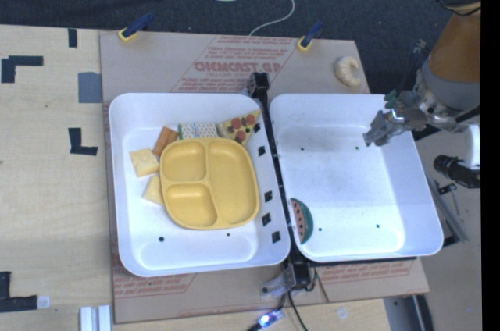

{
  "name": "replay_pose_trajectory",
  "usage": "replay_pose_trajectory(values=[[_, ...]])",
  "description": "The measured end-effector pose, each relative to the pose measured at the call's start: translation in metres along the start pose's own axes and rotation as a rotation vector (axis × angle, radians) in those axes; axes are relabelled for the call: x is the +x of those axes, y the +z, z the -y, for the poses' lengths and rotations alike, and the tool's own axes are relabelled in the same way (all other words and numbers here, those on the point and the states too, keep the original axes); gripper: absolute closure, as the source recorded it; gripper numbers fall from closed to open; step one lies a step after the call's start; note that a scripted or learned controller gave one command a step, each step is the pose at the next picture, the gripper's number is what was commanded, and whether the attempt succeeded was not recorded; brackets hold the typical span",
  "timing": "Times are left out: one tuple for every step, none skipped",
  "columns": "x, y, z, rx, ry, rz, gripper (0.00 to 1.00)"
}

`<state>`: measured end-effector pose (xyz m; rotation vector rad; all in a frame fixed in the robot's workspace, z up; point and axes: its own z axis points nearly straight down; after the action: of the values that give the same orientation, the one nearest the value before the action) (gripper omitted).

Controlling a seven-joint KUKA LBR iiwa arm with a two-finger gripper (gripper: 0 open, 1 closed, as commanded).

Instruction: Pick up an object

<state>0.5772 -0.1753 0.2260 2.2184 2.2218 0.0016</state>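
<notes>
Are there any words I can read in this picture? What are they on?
Red print on the cardboard behind the bins: a big line and smaller lines, all too blurred to read.
Fainter red print on the cardboard's front edge: also too blurred.
No other words.

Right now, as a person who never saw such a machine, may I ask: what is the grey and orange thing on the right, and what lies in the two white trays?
It is a robot arm. One camera looks down from above the bench at a slant, and the arm reaches in from the right. Its gripper, a two-finger hand, hangs over the right bin, and I see nothing between its fingers. The left bin holds a yellow divided plate with small toy food pieces around it. A watermelon slice toy lies at the right bin's left edge.
</notes>
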Motion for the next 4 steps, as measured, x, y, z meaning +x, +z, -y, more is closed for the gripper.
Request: replay_pose_trajectory(values=[[0.056, -0.005, -0.009, 0.002, -0.006, -0.002, 1.0], [0.116, -0.007, -0.017, 0.003, -0.006, -0.002, 1.0], [0.177, -0.003, -0.022, 0.004, -0.006, -0.002, 1.0], [0.232, 0.01, -0.016, 0.005, -0.004, -0.001, 1.0]])
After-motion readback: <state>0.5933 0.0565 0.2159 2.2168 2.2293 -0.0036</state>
